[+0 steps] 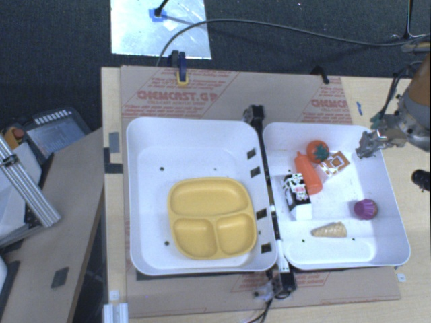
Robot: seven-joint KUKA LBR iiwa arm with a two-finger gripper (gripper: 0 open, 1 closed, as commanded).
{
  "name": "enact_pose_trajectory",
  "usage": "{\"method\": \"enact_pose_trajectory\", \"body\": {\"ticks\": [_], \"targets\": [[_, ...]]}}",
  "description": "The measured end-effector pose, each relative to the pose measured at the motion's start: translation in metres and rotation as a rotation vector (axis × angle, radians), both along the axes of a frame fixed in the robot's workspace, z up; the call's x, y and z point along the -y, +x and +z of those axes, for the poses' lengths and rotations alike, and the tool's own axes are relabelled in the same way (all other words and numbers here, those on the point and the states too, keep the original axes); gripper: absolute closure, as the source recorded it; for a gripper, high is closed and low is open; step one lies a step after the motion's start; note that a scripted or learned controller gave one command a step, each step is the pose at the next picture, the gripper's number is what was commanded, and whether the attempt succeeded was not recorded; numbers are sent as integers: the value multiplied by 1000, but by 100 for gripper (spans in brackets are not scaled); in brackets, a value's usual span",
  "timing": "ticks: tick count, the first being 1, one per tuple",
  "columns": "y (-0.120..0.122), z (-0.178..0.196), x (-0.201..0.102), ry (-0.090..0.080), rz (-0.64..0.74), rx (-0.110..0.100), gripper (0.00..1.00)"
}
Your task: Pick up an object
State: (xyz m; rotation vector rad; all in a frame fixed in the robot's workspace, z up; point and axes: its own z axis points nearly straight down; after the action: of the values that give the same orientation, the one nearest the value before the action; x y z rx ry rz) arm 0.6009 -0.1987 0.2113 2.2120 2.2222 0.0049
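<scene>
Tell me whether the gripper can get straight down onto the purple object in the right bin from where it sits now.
Probably yes. The gripper sits over the right bin's far right part, and the purple object lies alone on bare floor nearer the camera, apart from the cone-shaped piece. Nothing stands between them.

A single camera hangs above the bench and looks down at a slant, far enough off to take in both shallow white plastic bins, the left bin (145, 180) and the right bin (387, 214), side by side near the middle of the frame. The tan cardboard sheet (202, 93) beneath them lies toward the top, with dark carpeted floor (54, 32) beyond. The grey robot arm (414, 110) comes in from the right edge.
</scene>
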Motion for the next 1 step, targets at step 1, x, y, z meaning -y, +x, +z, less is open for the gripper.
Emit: {"method": "enact_pose_trajectory", "body": {"ticks": [1], "targets": [[6, 63, 6, -1, 0, 2, 100]]}}
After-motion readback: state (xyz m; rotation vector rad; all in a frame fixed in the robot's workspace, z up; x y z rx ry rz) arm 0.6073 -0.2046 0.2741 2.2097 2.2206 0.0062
